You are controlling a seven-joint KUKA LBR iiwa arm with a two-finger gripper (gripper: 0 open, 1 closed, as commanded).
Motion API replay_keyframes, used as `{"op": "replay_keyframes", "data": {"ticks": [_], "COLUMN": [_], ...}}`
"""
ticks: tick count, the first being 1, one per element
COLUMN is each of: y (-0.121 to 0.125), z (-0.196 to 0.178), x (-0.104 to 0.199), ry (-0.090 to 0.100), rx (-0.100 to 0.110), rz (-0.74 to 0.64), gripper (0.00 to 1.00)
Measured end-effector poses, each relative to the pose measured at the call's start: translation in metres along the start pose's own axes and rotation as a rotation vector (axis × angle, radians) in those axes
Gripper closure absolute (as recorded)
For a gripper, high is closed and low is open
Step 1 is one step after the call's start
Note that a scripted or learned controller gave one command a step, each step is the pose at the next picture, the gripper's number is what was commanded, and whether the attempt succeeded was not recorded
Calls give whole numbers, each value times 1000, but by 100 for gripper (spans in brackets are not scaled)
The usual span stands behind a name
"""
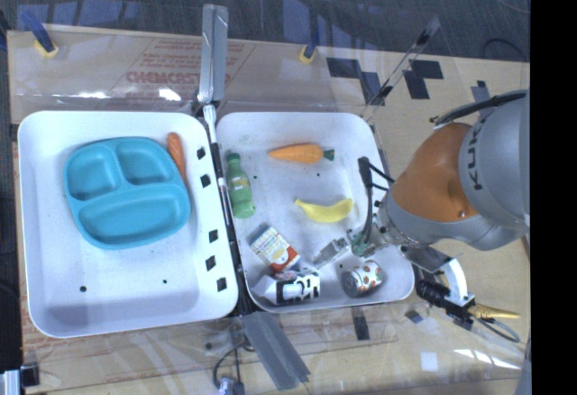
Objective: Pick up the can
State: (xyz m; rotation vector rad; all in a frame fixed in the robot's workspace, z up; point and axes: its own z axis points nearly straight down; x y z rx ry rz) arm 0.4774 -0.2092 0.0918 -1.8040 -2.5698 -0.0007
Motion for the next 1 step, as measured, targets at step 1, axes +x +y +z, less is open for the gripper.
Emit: {"op": "replay_keyframes", "data": {"ticks": [1], "y": [0], "z": [0], "x": [0], "ry": [0], "rx": [0], "rz": [10], "gripper": [0]}}
